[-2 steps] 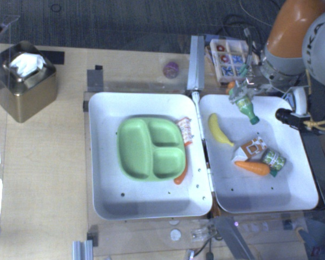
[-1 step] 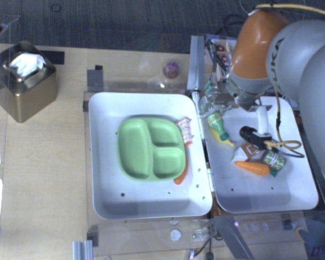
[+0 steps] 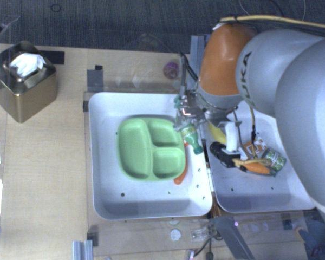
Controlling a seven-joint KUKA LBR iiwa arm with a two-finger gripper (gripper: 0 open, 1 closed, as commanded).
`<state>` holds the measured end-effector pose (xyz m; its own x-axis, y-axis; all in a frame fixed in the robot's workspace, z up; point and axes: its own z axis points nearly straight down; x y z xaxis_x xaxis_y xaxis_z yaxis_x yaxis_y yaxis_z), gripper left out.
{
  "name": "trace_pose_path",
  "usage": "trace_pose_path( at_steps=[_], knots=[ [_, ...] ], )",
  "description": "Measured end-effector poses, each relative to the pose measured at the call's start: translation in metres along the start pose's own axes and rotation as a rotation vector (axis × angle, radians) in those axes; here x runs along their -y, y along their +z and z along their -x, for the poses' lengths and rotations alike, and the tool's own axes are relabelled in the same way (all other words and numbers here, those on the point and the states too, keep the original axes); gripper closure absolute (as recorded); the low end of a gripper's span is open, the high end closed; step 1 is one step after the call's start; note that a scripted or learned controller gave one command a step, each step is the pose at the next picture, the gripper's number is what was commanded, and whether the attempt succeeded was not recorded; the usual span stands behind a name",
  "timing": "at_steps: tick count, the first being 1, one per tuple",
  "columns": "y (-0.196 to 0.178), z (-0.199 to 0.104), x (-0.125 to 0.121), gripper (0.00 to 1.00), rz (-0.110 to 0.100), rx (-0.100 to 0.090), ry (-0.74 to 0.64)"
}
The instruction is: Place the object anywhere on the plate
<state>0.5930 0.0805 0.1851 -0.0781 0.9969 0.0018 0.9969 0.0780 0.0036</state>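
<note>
Hovering our pincer (image 3: 187, 118) at the green sectioned plastic plate's (image 3: 146, 148) right rim; pinch state indiscernible, small green-orange object (image 3: 193, 138) directly beneath.

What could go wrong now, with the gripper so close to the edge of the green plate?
1. The gripper hangs over the right rim of the green plate, not its middle. A release here could drop the green object beneath it beside the plate.
2. An orange piece lies against the plate's lower right edge; a push on the plate might shift it.
3. The wall between the bins is close, so a descent could hit it.
</note>
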Motion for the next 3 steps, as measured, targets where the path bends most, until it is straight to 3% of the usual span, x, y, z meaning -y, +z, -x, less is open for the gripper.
trace_pose_path(
  at_steps=[1, 2, 3],
  knots=[
    [0.005, -0.038, 0.015, 1.0, 0.0, 0.0, -0.213],
    [0.021, -0.069, 0.004, 1.0, 0.001, 0.0, -0.474],
    [0.021, -0.069, 0.004, 0.0, 0.001, 0.0, -0.474]
  ],
)
